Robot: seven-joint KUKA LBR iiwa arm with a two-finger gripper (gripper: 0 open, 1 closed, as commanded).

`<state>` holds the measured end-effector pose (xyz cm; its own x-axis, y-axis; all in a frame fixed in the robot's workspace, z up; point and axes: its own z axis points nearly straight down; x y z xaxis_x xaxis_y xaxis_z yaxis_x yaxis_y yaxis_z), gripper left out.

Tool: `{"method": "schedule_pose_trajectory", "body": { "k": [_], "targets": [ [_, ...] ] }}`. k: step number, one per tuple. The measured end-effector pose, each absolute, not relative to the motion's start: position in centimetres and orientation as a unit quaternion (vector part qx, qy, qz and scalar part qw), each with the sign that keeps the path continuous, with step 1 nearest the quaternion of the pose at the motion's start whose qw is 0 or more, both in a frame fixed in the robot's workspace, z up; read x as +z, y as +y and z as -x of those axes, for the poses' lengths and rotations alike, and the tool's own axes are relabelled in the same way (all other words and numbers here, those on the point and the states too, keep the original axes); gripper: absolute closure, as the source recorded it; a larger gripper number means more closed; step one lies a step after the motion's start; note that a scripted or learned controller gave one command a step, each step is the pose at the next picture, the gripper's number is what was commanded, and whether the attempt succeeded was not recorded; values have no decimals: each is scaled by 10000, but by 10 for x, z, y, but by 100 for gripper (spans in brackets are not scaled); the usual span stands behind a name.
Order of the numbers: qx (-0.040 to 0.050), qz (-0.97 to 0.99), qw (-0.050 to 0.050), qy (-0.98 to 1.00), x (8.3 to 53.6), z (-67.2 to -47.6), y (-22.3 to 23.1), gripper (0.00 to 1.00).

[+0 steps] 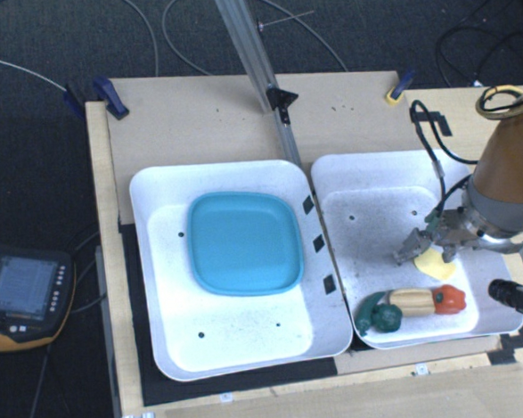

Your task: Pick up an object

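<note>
My gripper (427, 253) hangs low in the right bin (367, 180), reaching in from the right, and it is open. A flat yellow piece (437, 267) lies just under and in front of it, partly covered by the fingers; nothing is held between them. Along the bin's front wall lie a green lumpy toy (379, 315), a tan wooden cylinder (411, 302) and a red piece (449, 299), touching in a row.
The left bin (162, 255) holds a blue square plate (245, 241). A metal pole (250, 44) slants down to the gap between the bins. A black cable (431, 143) loops above the right bin. A handheld pendant (22, 292) lies off the bench at left.
</note>
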<state>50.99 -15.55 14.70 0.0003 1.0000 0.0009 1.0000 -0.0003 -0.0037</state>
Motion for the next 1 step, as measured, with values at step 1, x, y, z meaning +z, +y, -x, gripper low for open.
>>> {"method": "schedule_pose_trajectory", "body": {
  "k": [1],
  "targets": [
    [11, 7071, 20, -7071, 95, -509, -155, 0]
  ]
}}
